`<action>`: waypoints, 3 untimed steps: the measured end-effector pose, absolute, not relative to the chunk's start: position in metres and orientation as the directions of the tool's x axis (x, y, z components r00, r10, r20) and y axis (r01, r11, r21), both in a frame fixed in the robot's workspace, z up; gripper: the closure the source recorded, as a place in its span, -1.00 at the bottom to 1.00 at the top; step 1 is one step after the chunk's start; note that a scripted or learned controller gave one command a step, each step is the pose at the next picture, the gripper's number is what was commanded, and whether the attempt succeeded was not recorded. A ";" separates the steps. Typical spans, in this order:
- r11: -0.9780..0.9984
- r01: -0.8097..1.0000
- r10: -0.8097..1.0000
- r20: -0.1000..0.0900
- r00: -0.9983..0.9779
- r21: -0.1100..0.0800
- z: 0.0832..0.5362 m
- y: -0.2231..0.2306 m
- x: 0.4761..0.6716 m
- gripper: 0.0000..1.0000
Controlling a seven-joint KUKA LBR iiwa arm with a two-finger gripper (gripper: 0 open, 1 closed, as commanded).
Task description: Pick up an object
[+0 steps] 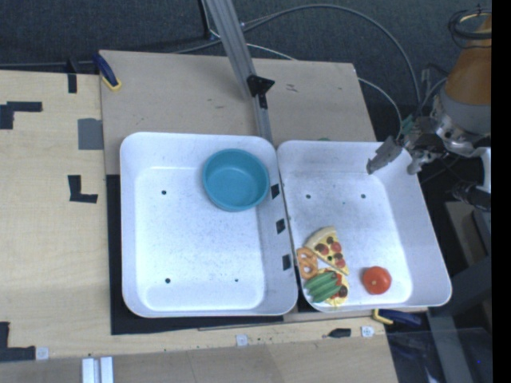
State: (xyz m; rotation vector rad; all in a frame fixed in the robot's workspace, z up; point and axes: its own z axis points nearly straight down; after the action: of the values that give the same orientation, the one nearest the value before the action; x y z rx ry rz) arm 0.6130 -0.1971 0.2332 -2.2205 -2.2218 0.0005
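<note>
One arm (467, 78) hangs over right bin's (415, 214) far corner.

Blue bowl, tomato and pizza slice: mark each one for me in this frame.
Blue bowl (235, 179), camera view, on its inner floor, left bin.
Tomato (377, 279), camera view, on its red top, right bin.
Pizza slice (323, 266), camera view, on its topped middle, right bin.

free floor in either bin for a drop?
Left bin: bare below and left of the blue bowl. Right bin: bare upper half, under the gripper. Crowded along its front edge, with the toy food pile and the tomato.
</note>
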 end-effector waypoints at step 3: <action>0.001 1.000 1.000 0.000 -0.001 -0.001 0.088 -0.197 0.615 -1.00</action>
State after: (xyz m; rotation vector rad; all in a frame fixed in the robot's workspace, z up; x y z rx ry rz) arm 0.6151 -0.1970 0.0880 -2.2197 -2.2226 0.0016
